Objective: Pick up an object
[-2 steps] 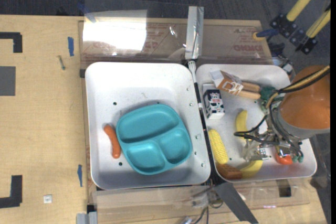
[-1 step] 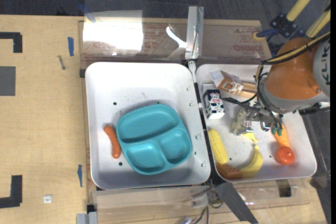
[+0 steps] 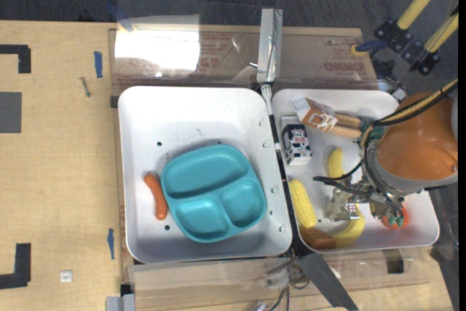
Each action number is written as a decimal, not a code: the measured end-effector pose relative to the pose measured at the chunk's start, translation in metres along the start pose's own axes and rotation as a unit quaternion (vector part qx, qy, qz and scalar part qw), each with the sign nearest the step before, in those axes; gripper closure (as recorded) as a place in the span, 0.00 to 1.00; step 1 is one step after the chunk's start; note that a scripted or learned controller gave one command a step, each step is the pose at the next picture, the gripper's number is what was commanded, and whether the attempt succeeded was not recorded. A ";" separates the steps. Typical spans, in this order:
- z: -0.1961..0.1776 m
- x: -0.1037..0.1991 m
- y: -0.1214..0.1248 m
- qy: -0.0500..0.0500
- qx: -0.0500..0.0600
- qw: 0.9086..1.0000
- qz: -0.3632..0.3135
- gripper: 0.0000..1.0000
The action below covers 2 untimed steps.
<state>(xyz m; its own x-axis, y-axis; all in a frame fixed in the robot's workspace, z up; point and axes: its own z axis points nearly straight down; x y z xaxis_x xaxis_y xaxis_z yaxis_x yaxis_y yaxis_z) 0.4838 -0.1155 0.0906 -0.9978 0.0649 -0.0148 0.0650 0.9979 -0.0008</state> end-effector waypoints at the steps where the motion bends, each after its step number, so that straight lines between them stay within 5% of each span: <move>1: 0.002 -0.086 0.008 0.000 0.000 0.994 0.106 1.00; 2: 0.002 -0.085 0.008 0.001 0.000 0.994 0.106 0.00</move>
<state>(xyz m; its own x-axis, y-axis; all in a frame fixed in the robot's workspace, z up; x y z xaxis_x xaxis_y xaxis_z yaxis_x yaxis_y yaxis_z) 0.5694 -0.1131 0.0896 -0.9616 0.2741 -0.0137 0.2741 0.9617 0.0019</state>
